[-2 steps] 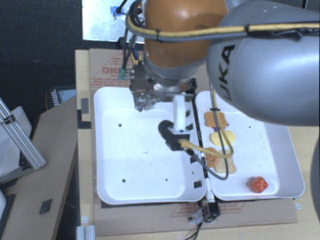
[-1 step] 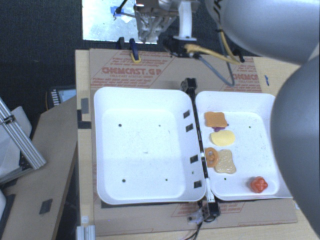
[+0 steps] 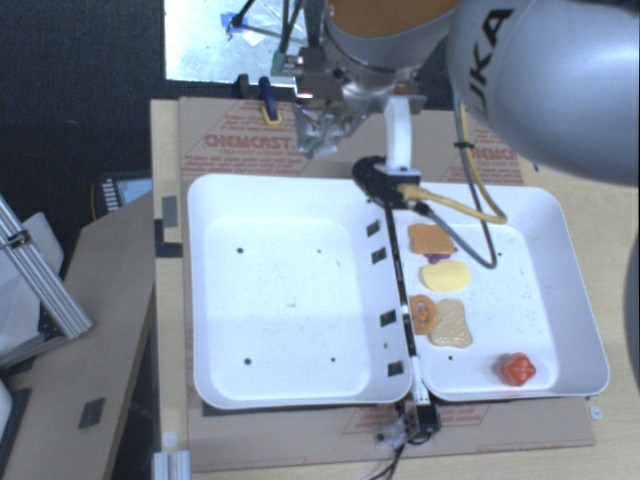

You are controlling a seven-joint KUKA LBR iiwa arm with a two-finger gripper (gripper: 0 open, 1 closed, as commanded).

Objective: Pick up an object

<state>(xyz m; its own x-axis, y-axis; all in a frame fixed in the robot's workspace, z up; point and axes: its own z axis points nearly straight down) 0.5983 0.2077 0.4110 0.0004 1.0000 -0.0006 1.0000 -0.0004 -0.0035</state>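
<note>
White plastic, two bins: the left bin [image 3: 280, 298] bears nothing I could lift, so my target has to come from the right bin [image 3: 560, 278]. There I see a small cluster near the divider: an orange piece [image 3: 432, 238], a yellow piece [image 3: 447, 276] just below it with a sliver of purple between them, then a ring [image 3: 423, 313] touching a beige piece [image 3: 452, 325]. A red piece [image 3: 517, 369] sits alone toward the near corner, well apart from the rest.

The gripper [image 3: 318, 140] hangs above the far rim of the left bin, over the cardboard [image 3: 240, 140]. It is blurred, and I cannot tell whether it is wide or narrow. It holds nothing that I can see.

I judge the task barely begun: the gripper is well away from every object. To do this step well I would go for the red piece. It has bare floor all round it, so there is room to come down on either side without nudging a neighbour. The flat pieces look thin and lie tight together, and I expect they would slip or come up in pairs. The approach should carry across to the right bin, pass clear of the divider and the yellow hose [image 3: 470, 208], then descend straight down, centred on the red piece, closing only near the floor.
</note>
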